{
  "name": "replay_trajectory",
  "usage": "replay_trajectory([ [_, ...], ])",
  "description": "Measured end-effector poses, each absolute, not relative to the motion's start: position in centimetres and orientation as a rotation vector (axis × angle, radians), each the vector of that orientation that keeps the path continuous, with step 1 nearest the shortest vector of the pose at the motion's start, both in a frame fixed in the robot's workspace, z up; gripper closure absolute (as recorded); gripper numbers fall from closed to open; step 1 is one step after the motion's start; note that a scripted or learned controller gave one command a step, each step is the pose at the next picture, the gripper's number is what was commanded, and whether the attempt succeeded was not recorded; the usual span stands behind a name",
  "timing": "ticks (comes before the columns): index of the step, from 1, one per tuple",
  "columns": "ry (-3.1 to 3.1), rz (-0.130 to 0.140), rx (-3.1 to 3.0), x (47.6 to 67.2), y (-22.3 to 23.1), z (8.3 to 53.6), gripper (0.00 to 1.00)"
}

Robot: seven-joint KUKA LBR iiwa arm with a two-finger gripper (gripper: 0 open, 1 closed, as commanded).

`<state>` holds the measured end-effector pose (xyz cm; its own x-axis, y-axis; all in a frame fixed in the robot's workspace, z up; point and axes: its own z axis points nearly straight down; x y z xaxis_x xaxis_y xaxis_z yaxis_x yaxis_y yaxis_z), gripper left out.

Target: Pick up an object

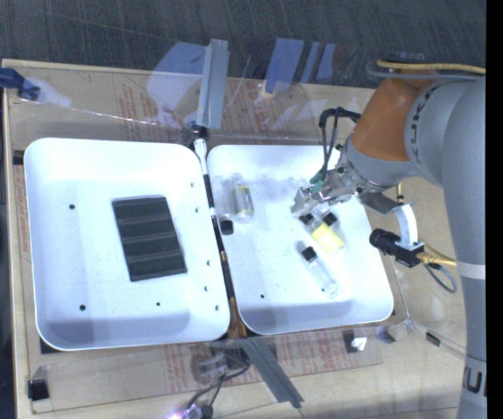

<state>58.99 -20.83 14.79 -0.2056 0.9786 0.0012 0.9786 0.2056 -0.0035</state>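
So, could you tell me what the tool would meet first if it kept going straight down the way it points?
Most likely the small yellow item lying just under the tool in the right bin; height is hard to judge from this slanted view.

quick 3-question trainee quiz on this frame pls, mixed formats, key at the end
1. True or false: the black ribbed pad lies in the right bin.
2. Which thing is nearest the gripper? A) yellow object B) clear bottle with black cap C) clear container by the divider
3. Fill in: the arm reaches in from the view's ____ side.

Key
1. False: it lies in the left bin.
2. A: the yellow object lies just below the gripper in the view.
3. right
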Motion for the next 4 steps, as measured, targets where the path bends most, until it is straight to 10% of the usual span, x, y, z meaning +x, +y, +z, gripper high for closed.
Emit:
replay_trajectory([
  [2,-2.546,0.004,-1.834,59.3,-14.6,10.3,0.0],
  [3,-2.569,0.001,-1.807,61.0,-21.1,9.2,0.0],
  [4,-2.664,0.001,-1.66,57.6,-20.9,13.8,0.0],
])
